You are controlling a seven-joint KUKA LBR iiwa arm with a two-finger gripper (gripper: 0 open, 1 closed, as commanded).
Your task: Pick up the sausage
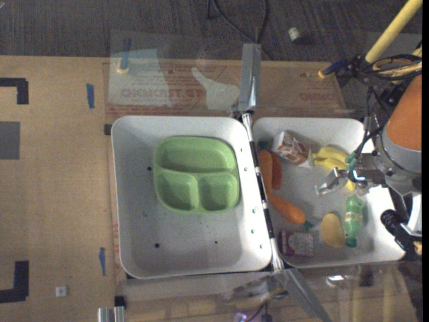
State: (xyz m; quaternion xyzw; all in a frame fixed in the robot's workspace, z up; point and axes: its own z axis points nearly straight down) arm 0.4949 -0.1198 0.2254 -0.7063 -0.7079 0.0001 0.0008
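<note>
The sausage (271,169) is a reddish-orange stick lying lengthwise along the left wall of the right bin (375,250), just below a small juice carton (292,147). My gripper (339,182) hangs over the middle right of that bin, well to the right of the sausage and apart from it. Its metal fingers (324,188) are spread open with nothing between them. A banana (332,157) lies just behind the gripper and a green bottle (353,220) just in front of it.
An orange carrot (288,210) lies slantwise below the sausage. A yellow lemon (331,229) and a red packet (296,243) sit near the bin's front. The left bin (134,247) holds a green divided plate (196,174). Cables and a yellow pole (395,25) stand at the back right.
</note>
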